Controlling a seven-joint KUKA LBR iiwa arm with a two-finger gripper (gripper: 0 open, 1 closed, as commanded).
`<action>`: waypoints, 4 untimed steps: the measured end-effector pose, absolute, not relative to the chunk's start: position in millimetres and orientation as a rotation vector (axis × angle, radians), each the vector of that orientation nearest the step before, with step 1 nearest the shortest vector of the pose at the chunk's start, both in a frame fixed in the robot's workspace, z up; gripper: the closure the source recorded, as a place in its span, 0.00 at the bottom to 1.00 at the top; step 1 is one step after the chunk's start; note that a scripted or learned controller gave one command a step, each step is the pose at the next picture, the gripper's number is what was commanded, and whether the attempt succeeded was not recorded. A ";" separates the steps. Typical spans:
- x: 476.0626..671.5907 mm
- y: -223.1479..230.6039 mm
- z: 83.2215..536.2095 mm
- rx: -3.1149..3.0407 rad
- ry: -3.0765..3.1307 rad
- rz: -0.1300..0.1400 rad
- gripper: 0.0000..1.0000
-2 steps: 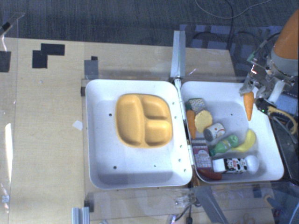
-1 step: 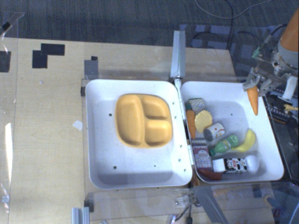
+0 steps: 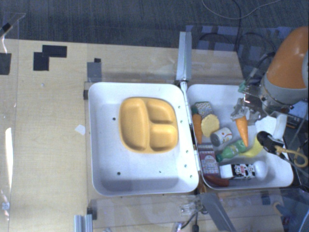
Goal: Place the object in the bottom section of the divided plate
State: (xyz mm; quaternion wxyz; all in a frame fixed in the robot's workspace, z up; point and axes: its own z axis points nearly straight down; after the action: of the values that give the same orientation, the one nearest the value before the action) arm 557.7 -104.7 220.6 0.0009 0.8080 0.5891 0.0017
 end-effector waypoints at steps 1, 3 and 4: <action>573.3 -31.8 202.3 2.675 1.645 0.005 1.00; 619.3 85.6 185.3 2.373 2.056 0.006 1.00; 657.4 172.3 203.5 2.369 2.061 0.007 1.00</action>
State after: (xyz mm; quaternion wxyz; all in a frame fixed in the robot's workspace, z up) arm 657.4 172.3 203.5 0.0008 0.7543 0.6565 0.0024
